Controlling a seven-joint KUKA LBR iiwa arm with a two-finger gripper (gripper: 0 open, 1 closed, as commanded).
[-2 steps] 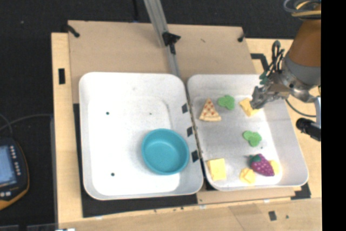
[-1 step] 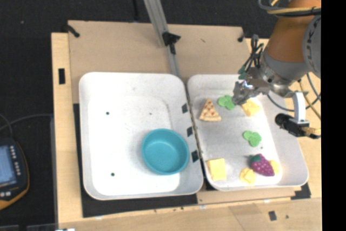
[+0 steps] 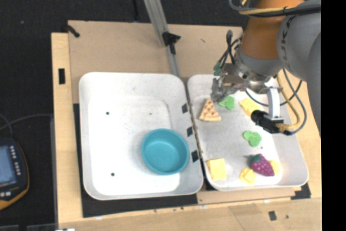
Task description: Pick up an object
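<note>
Grey metal and an orange band make up the arm, whose gripper [image 3: 223, 90] hangs low over the far left part of the right bin [image 3: 286, 143], just above a small green piece [image 3: 227, 102]; whether its fingers stand apart or together cannot be told, and nothing can be seen between them. Both bins sit on a tan bench [image 3: 119, 46] with dark floor around it, and a grey metal pole [image 3: 154, 8] slants across the far side.

From the left: a handheld screen unit [image 3: 10, 166] lies at the frame's edge on the floor. The left bin [image 3: 108, 94] holds one teal bowl [image 3: 164, 151], upright, near its front right corner. In the right bin, a pizza slice [image 3: 209, 111] lies just beside the gripper, a yellow block [image 3: 217, 169] sits at the front left, a green leafy piece [image 3: 252, 138] in the middle, purple grapes [image 3: 261, 164] and a small yellow piece [image 3: 247, 175] at the front.
</note>
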